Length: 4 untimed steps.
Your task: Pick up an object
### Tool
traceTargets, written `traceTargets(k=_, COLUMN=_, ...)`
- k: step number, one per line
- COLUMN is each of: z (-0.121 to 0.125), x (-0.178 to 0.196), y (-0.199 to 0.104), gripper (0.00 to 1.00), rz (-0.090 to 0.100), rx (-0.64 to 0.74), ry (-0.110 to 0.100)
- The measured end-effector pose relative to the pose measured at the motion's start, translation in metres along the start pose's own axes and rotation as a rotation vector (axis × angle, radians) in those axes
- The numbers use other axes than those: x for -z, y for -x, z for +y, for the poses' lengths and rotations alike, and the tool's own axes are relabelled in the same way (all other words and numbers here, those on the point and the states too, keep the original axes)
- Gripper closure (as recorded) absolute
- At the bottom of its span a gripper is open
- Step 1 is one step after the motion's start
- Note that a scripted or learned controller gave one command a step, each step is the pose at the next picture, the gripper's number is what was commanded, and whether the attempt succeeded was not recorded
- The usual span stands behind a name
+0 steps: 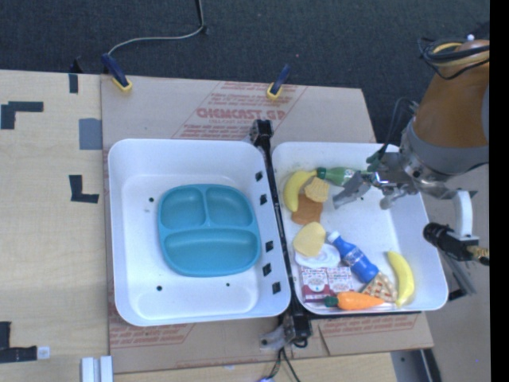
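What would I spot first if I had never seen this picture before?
Probably the big blue divided plate, lying alone in the left white bin. Next, the jumble of toy food in the right white bin: two bananas, a blue bottle and an orange carrot near the front. The grey gripper hangs over that bin's back part, beside a green bottle.

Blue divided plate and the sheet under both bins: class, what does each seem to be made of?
Blue divided plate: probably moulded plastic, smooth with a soft sheen and uniform colour. Sheet: looks like cardboard, matte brown with red printed lettering.
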State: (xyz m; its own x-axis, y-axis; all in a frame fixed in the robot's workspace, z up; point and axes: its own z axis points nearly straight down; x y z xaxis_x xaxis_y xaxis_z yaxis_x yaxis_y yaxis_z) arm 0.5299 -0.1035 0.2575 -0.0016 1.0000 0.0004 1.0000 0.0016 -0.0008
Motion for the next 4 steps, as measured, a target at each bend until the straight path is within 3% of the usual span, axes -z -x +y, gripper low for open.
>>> traceTargets(k=1, z=0.004, x=-0.120, y=-0.003, gripper=0.00, rz=0.001, rx=-0.001, ry=-0.003)
traceTargets(k=2, z=0.050, x=-0.172, y=-0.007, gripper=0.00, rz=0.000, rx=-0.001, ry=0.003)
traceTargets(k=3, z=0.097, x=-0.172, y=-0.006, gripper=0.00, rz=-0.001, rx=0.000, ry=0.005)
traceTargets(k=4, z=0.126, x=-0.172, y=-0.003, gripper=0.00, rz=-0.001, rx=0.000, ry=0.003)
